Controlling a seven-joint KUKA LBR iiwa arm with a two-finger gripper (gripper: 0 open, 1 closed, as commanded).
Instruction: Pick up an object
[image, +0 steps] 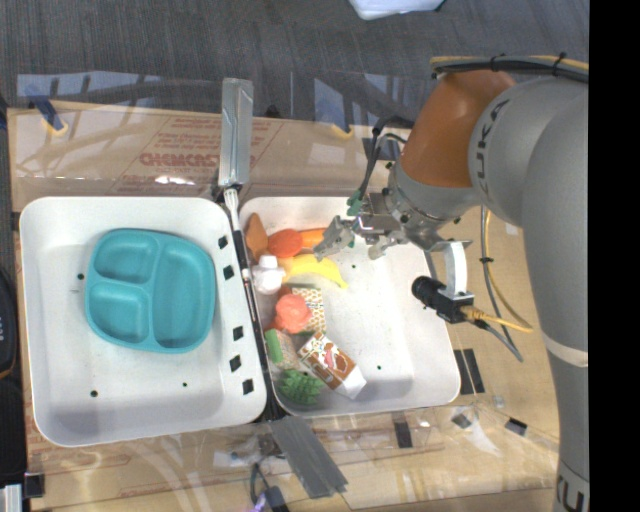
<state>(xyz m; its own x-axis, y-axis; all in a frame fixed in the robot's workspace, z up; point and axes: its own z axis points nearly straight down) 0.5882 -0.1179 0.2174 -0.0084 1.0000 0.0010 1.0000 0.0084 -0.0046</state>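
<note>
While the fingers hang over the right bin, state unclear, the banana lies just below.

The grey arm bears part of the letters "KUKA"; the cardboard's red print is unreadable.

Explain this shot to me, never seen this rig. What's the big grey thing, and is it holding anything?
The grey machine is a robot arm with an orange band, reaching in from the right; its gripper hangs over the far part of the right bin. The one camera looks down at a slant on two white bins. The left bin holds a teal divided plate. The right bin has toy food piled along its left side: a banana, a carrot, a small carton, something green. Whether the gripper holds anything cannot be told from here.
</note>
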